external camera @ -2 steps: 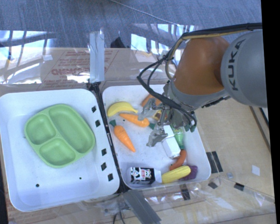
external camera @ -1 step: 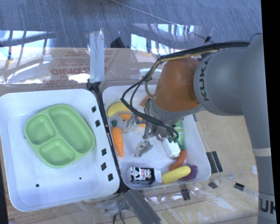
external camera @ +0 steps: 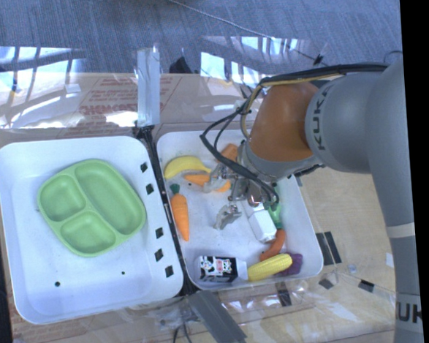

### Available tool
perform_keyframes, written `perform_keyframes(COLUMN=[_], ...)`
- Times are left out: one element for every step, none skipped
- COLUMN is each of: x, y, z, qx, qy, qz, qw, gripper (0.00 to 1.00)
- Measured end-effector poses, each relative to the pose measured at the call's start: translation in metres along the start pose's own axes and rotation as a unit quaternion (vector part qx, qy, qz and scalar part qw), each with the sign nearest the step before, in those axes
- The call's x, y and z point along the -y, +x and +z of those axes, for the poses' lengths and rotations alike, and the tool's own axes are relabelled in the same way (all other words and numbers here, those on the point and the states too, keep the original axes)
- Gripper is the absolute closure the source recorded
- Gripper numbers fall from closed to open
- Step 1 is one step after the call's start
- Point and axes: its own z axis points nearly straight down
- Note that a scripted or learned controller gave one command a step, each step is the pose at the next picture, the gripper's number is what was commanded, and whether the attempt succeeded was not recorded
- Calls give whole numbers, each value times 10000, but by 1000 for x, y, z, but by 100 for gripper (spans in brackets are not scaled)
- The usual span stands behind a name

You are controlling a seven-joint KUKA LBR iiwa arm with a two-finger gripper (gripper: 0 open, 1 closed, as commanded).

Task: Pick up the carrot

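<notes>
Two claw (external camera: 228,211) prongs hang apart over bare bin floor, empty, right of the carrot (external camera: 180,214).

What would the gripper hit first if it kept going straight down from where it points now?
Probably bare floor of the right white bin: the gripper points down at open white plastic. The orange carrot lies off to its side, apart. Depth is hard to judge.

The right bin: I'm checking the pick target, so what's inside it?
Right bin holds the carrot, a banana, corn, and a black-and-white carton. The arm covers the bin's upper right, hiding whatever lies beneath.
</notes>
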Motion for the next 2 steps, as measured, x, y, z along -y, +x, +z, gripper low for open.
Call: perform_keyframes(x=[-3,-3], y=[-2,-2], z=[-11,-11], qx=[14,11], qy=[1,1], qz=[-49,-55], qw=[10000,10000], gripper=[100,0])
